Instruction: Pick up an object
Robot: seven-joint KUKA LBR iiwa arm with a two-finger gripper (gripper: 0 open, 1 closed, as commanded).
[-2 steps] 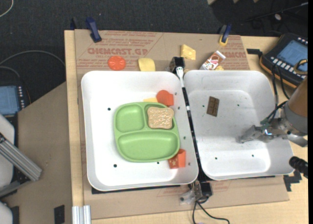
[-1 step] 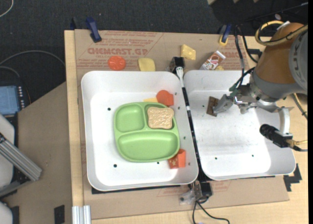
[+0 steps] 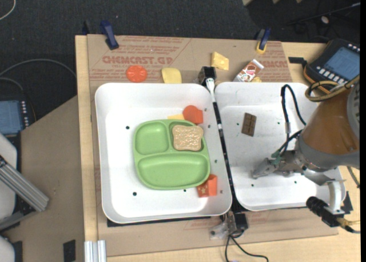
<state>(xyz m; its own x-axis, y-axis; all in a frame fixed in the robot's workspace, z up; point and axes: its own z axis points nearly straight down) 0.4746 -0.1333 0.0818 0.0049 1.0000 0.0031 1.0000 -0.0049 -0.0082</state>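
Claw (image 3: 260, 170) low in right bin (image 3: 257, 198), fingertips blurred, grip unclear.

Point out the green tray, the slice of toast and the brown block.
green tray (image 3: 171, 172), camera view, floor of its large compartment
slice of toast (image 3: 188, 137), camera view, its middle
brown block (image 3: 249, 124), camera view, its top face

A small brown rectangular block (image 3: 249, 124), possibly a chocolate piece, lies flat and slightly tilted in the right bin (image 3: 260, 198), toward its far-left part.

Bench (image 3: 91, 141) w/ two white bins (image 3: 114, 198)
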